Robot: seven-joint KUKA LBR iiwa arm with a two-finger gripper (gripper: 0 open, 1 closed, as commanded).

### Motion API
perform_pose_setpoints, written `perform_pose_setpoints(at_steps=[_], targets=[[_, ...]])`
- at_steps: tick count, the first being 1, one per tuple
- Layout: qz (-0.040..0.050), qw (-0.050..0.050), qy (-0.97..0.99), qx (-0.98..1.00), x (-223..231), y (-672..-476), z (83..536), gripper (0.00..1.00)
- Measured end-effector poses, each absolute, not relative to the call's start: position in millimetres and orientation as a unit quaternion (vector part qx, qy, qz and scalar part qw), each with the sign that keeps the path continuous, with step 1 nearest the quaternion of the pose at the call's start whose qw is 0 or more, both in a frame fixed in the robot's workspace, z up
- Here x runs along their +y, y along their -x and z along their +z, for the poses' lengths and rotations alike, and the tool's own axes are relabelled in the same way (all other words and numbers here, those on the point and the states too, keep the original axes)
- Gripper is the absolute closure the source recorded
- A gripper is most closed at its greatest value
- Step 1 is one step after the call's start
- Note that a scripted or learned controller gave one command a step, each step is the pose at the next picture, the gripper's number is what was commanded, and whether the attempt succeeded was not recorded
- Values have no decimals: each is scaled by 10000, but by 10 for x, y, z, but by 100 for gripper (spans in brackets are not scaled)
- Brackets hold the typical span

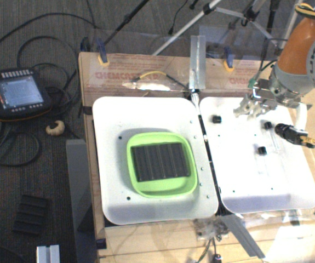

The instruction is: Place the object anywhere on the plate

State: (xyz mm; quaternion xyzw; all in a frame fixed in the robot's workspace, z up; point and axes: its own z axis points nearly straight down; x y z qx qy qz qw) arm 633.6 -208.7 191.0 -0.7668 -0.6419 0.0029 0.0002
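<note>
You have the jaws (254, 104) at the right bin's (267, 193) far edge, state I cannot tell, small black object (261, 150) mid-bin, well apart from the green plate (161, 188); a misjudged descent risks missing it.

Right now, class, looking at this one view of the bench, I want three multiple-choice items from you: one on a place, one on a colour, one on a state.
1. Which bin holds the plate?
A. the left bin
B. the right bin
C. neither

2. What colour is the plate's rim?
A. red
B. green
C. blue

3. Where is the gripper?
A. touching the plate
B. outside both bins, over the floor
C. over the far part of the right bin, apart from the plate

Answers:
1 A, the plate sits in the middle of the left bin.
2 B, its rim is light green around a dark ribbed centre.
3 C, it is near the right bin's top edge.
</note>
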Motion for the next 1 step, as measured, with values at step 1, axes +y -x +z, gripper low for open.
perform_pose_setpoints(at_steps=[1], targets=[[27,0,7669,-6418,-2087,-6337,1911,0]])
